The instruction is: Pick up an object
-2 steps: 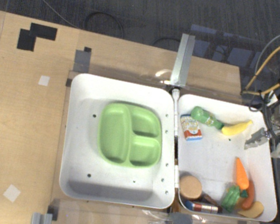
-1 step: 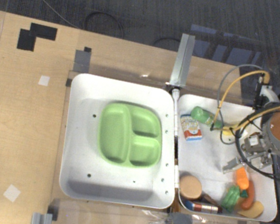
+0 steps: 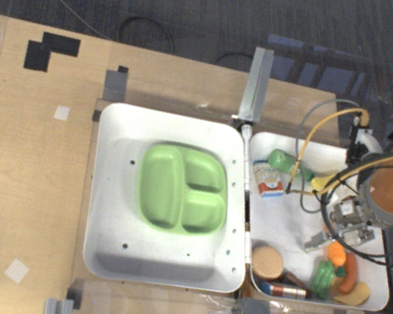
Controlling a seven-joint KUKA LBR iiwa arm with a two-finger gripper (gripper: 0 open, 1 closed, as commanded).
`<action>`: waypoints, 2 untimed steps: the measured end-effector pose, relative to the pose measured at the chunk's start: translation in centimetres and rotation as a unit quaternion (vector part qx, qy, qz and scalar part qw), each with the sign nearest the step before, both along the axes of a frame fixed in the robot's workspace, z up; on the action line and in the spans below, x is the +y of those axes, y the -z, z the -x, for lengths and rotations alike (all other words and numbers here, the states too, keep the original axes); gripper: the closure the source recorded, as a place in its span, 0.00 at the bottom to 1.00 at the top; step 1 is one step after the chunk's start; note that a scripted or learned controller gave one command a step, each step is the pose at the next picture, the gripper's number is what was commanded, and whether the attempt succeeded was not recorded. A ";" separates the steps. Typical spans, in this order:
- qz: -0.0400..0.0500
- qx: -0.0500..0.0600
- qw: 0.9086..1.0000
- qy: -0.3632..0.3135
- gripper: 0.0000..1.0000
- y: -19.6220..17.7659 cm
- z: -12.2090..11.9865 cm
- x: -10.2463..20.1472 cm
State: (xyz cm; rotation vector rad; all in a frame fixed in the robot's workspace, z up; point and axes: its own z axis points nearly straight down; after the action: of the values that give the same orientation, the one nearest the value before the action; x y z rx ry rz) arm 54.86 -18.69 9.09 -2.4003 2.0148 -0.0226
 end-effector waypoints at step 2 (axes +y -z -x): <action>-0.001 0.000 1.000 -0.002 0.00 0.0 -0.3 -0.4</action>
State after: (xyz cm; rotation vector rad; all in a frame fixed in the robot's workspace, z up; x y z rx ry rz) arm 55.20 -19.08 9.07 -2.4014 2.0093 -0.0209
